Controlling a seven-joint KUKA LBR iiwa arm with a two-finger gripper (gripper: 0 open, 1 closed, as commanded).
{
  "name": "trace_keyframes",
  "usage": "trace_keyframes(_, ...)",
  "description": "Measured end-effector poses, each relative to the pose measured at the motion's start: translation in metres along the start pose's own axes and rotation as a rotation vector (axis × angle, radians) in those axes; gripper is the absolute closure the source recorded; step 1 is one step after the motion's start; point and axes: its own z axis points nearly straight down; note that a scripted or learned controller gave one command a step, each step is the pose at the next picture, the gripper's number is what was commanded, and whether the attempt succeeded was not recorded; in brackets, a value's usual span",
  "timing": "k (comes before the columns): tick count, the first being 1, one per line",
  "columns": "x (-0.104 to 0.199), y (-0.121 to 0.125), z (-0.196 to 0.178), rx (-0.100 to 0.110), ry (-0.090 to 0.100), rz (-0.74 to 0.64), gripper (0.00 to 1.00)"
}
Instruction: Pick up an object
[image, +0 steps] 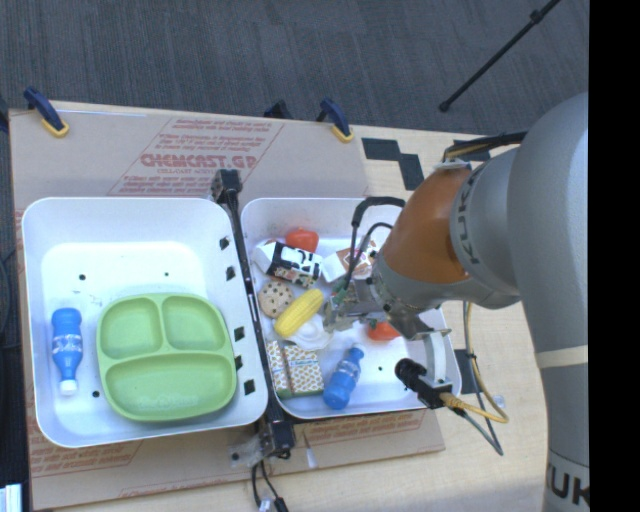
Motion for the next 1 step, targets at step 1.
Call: trace_keyframes(1, -0.0275, 0.0916, -0.0737, -0.007, 0.000, 0.008, 1.00)
